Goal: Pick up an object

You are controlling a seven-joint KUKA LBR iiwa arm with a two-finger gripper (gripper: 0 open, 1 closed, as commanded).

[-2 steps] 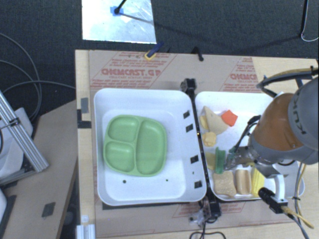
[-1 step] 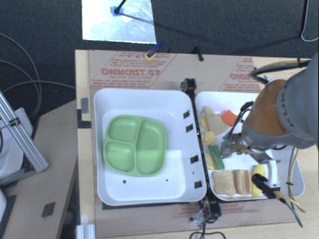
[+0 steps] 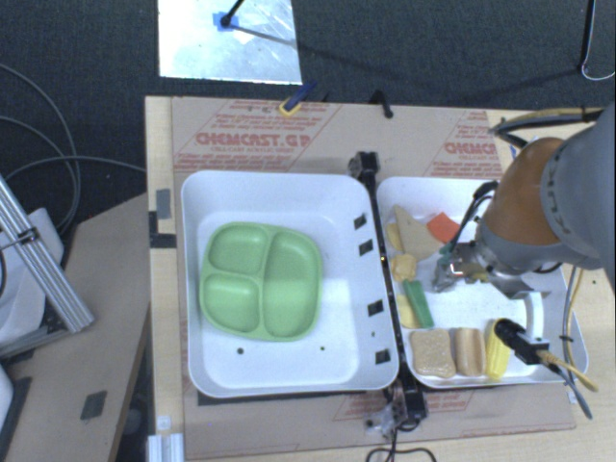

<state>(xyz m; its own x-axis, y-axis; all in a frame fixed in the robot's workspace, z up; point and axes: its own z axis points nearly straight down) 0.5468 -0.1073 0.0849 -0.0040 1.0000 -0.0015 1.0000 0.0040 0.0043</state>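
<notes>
In the camera view, the arm reaches in from the right and its gripper [image 3: 450, 269] sits low over the right bin [image 3: 438, 184], near that bin's middle. It is too small and blurred to tell whether it is open or closed, and nothing can be seen held in it.

The toy food lies scattered in this bin. A pale yellow piece [image 3: 403, 266] is just beside the gripper on its left. A green stick [image 3: 416, 302] lies just below that, and a beige wedge [image 3: 412, 229] and an orange piece [image 3: 444, 227] lie further up. Along the near wall sit a bread slice [image 3: 433, 351], a tan bun [image 3: 470, 350] and a yellow corn cob [image 3: 497, 347]. The left bin [image 3: 289, 183] holds a green divided plate [image 3: 260, 279], well apart from the arm.

This looks like the approach or descent step, with no grasp yet confirmed. The yellow piece or the green stick seems the likeliest target. The next move calls for centring over one piece alone, closing on it, then lifting straight up clear of its neighbours.
</notes>
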